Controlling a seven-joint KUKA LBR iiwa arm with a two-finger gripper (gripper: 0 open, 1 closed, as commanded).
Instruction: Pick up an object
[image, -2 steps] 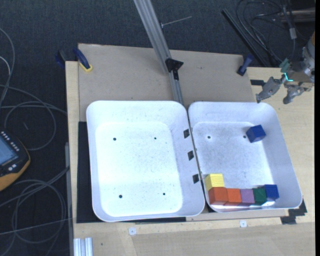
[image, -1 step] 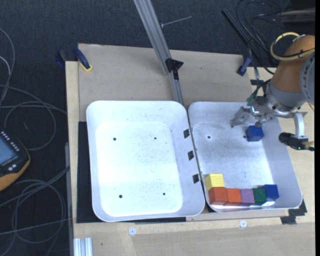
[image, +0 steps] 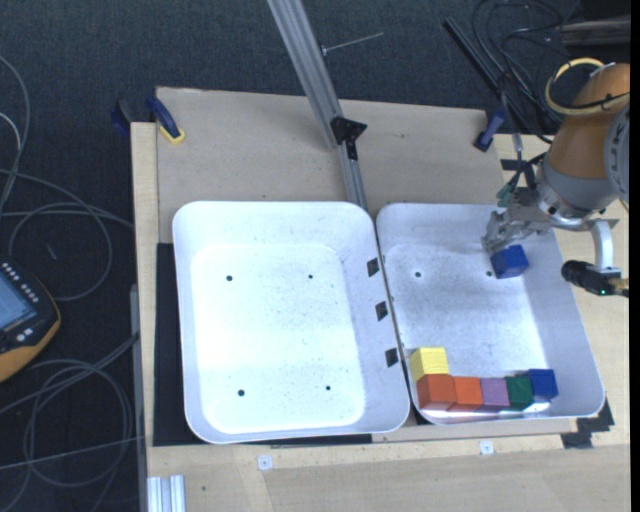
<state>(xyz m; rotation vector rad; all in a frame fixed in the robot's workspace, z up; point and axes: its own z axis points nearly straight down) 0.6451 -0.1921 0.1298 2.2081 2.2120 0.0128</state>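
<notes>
Jaws sit over the far part of the right bin (image: 570, 330), clamped on 1 blue cube (image: 509, 261) that shows just below them. Well below the jaws, along the bin's near wall, lies a row of blocks: yellow (image: 430, 360), orange (image: 436, 388), orange-red (image: 466, 390), purple (image: 495, 391), green (image: 519, 389), blue (image: 542, 382).

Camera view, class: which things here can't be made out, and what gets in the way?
- Gripper: too small and slanted to tell whether it grips the blue block just below it.
- Row of blocks in the right bin: the near rim hides their lower sides.
- Arm: cut off by the right edge.
</notes>
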